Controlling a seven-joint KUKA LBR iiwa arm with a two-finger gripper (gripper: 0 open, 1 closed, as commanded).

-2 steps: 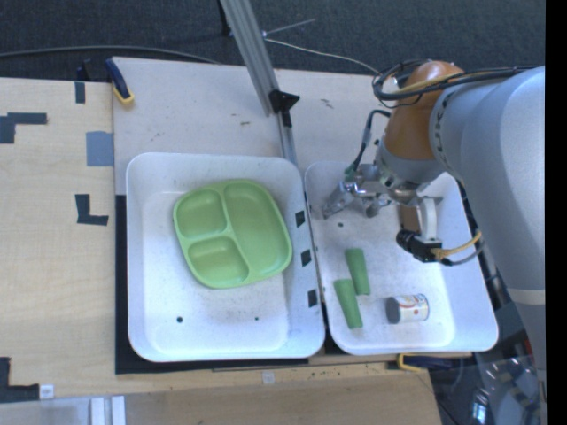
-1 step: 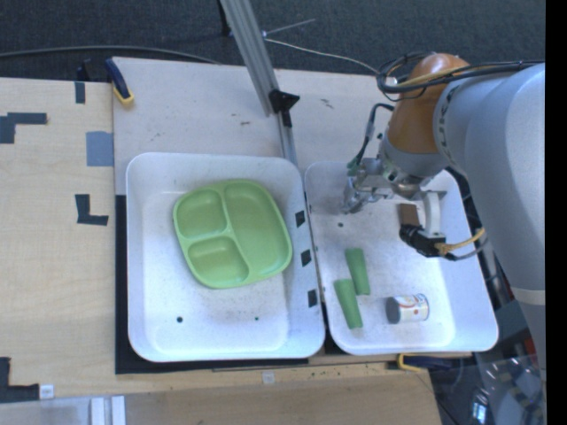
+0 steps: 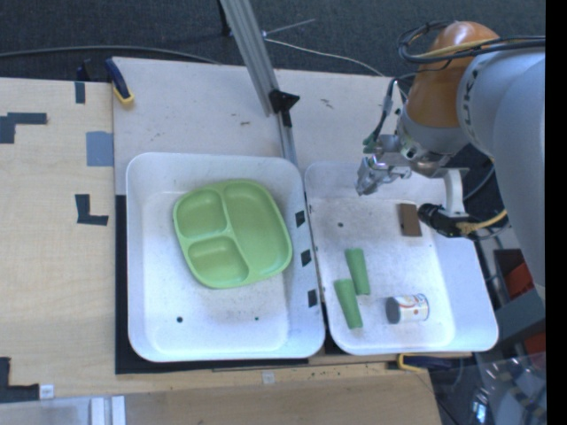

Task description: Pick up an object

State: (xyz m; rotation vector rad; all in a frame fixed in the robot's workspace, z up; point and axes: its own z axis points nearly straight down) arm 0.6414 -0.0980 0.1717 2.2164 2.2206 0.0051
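The hand (image 3: 372,177) hangs over the right bin (image 3: 461,326) at its 11 o'clock corner; whether it is open or closed cannot be told, and nothing shows in it. Toward 6 o'clock lie two green sticks (image 3: 357,271), with a small can (image 3: 407,308) at 5 o'clock and a brown block (image 3: 408,220) toward 1 o'clock. The left bin (image 3: 151,326) carries a green divided tray (image 3: 232,233).

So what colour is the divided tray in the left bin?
Light green divided tray, clearest in the camera view.
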